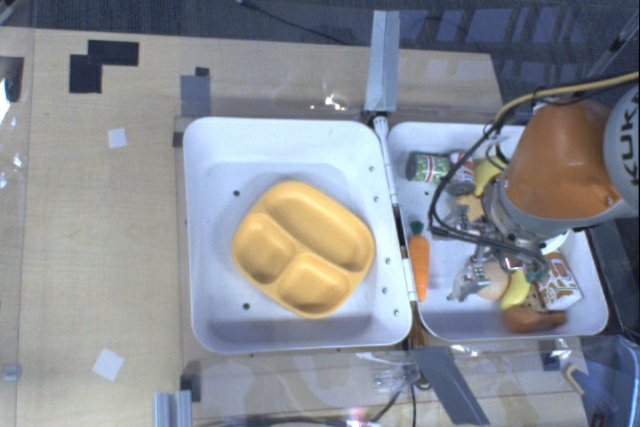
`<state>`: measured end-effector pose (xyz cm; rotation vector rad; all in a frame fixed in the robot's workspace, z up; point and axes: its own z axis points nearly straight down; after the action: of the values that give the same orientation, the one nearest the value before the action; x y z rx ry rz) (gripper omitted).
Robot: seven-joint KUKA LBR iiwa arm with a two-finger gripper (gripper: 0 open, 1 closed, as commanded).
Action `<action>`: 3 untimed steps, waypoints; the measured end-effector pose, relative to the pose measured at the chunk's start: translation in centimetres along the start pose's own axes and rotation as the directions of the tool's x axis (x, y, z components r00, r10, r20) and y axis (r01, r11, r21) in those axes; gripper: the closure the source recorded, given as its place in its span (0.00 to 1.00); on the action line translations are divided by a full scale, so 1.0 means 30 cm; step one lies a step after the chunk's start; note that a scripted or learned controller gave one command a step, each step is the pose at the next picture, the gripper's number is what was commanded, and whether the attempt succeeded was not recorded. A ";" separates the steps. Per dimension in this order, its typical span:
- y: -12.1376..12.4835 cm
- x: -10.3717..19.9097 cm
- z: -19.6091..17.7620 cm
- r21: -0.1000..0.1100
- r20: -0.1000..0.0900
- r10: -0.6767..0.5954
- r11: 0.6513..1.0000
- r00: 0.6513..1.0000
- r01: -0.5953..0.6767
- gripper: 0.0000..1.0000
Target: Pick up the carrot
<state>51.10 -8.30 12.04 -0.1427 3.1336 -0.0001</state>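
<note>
The carrot (419, 265), orange with a green top, lies lengthwise along the left wall of the right bin (440, 320). It points toward the front. My gripper (478, 273) hangs low over the middle of that bin, to the right of the carrot and apart from it. Its metal fingers (466, 287) reach down among the items beside a banana (515, 288). The arm's orange band (560, 160) covers much of the bin's right half.
The left bin (205, 215) holds a yellow divided plate (303, 246). In the right bin are a green-labelled can (432, 166), a brown round item (528, 319), a small carton (558, 283) and yellow pieces near the back. A metal post (382, 60) stands behind the bins.
</note>
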 end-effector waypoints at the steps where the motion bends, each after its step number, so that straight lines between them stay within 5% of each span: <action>1: -0.009 -0.122 0.104 0.000 0.005 0.103 0.995 0.995 -0.103 0.00; 2: 0.092 0.058 -0.229 0.000 0.012 0.163 0.987 0.987 -0.163 0.00; 3: 0.008 0.081 0.052 0.000 -0.004 0.146 0.989 0.989 -0.146 0.00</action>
<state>48.66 -8.29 10.48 0.0878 3.1399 0.0010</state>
